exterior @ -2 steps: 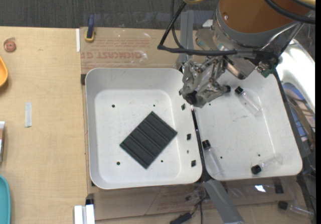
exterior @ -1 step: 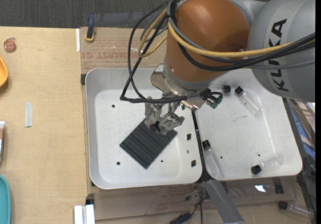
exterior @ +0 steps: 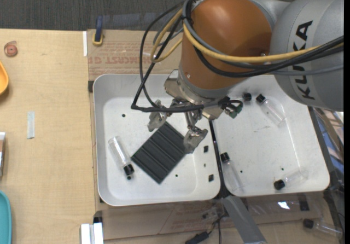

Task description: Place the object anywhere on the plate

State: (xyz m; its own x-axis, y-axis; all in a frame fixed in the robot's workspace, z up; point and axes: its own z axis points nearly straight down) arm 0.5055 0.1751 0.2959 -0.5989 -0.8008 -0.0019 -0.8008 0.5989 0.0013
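A black ribbed plate (exterior: 159,154) lies at a slant in the left bin (exterior: 104,128). A clear vial with a black cap (exterior: 120,156) lies on the bin floor just left of the plate, apart from it. My gripper (exterior: 175,129) hangs over the plate's upper corner under the orange wrist. Its two grey fingers (exterior: 157,121) stand apart, so it is open. I see nothing held between them.
The right bin (exterior: 306,144) holds three more clear vials with black caps: one at the back (exterior: 269,108), one at the front right (exterior: 290,179) and one near the dividing wall (exterior: 228,167). Black cables loop from the wrist over the left bin's back. A wooden bench lies to the left.
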